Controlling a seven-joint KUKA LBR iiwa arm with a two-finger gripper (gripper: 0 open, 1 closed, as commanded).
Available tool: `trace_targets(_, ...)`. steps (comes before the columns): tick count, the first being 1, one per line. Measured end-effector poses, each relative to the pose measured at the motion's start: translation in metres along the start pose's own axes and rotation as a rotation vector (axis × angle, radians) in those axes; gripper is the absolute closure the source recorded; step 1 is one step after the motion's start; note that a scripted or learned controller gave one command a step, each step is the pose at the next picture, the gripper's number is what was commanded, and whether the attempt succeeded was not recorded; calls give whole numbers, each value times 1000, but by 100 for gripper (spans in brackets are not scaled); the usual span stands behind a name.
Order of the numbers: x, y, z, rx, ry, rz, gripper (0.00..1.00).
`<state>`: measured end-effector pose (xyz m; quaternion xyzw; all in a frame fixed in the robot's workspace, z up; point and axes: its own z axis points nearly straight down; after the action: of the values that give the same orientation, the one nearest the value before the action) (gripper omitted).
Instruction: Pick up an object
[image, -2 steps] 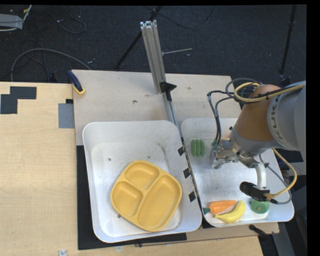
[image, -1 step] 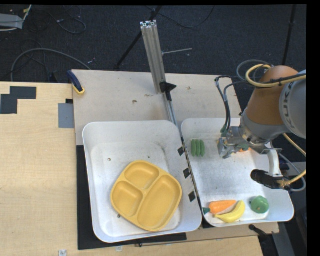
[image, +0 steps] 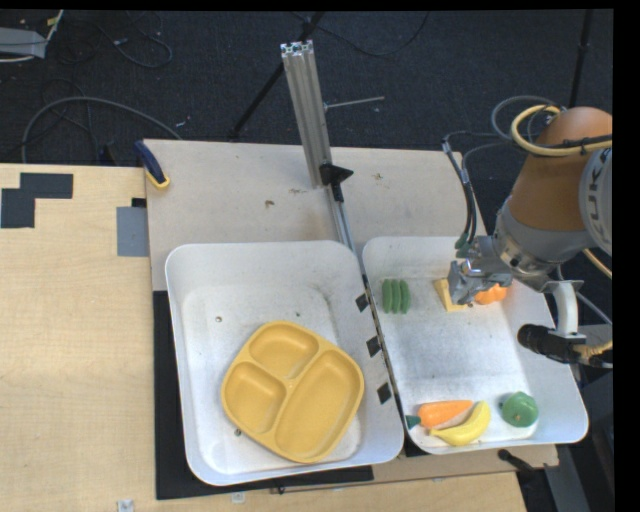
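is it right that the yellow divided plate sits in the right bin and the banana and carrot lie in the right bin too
Not quite. The camera view shows the yellow divided plate in the left bin. The banana and carrot do lie in the right bin.

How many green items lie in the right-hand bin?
2: a ridged green vegetable near the bin's left wall, and a round green fruit at its near right corner. The arm may hide others.
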<state>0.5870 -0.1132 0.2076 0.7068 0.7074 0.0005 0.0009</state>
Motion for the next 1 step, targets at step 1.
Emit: trace_targets(1,52,-13,-14,5,3,-4,100)
